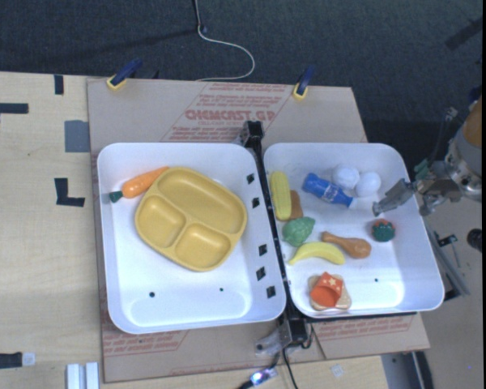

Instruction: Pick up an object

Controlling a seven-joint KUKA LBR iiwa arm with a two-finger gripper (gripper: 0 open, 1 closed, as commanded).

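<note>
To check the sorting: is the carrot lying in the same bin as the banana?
No, the carrot lies in the left bin beside the yellow tray, while the banana lies in the right bin.

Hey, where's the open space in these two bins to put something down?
Left bin: bare floor along the near edge, below the yellow tray. Right bin: a bare patch at the near right corner, right of the strawberry toy. Crowded: the right bin's far half, around the corn, blue bottle, banana.

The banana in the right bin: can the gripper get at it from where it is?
Probably yes. The banana lies uncovered, and the gripper hangs over the same bin's right side; the drumstick touching it could get nudged.
</note>
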